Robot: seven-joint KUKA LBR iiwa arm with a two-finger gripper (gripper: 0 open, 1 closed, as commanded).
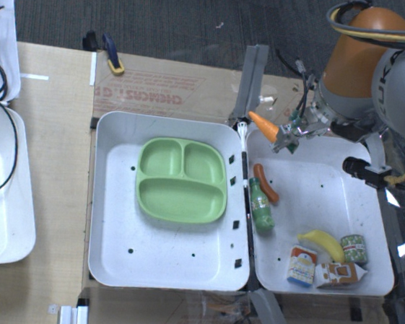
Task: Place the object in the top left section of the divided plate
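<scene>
A green divided plate [182, 181] lies in the left white bin [109, 212], with two small sections at the top and one wide section below. My gripper [287, 135] hangs over the top left corner of the right bin [330, 187], shut on an orange carrot [263, 125]. The carrot sticks out to the left over the divider between the two bins, well above the plate and to its right.
In the right bin lie a red sausage [266, 183], a green bottle [260, 208], a banana [322, 243], a green can [353, 249] and two small cartons [302, 266] [338, 275]. A grey post [251, 83] stands behind the bins. Cables run over the white surface at the left.
</scene>
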